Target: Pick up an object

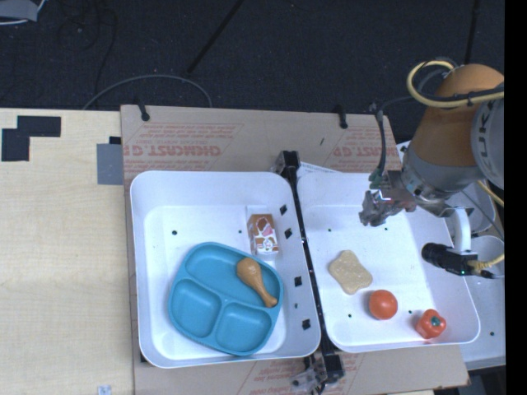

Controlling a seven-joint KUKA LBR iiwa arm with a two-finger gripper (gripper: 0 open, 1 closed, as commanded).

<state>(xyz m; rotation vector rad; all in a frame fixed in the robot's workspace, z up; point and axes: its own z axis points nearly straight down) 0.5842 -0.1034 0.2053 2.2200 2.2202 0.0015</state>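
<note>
My gripper (375,212) hangs over the back part of the right bin (412,336), pointing down, with the orange band of the arm above it at the right. Below it and a little to the left a tan slice of bread (350,271) lies flat on the bin floor. A red tomato (382,304) sits near the bin's front, and a small red pepper with a green stem (431,324) rests at the front right corner. Nothing shows between the gripper's tips.
The left bin (152,212) holds a blue divided plate (206,311) with a brown drumstick (258,280) on it, and a small printed box (263,234) behind the plate. A black clip rail (298,253) divides the bins. Cables run at the right.
</note>
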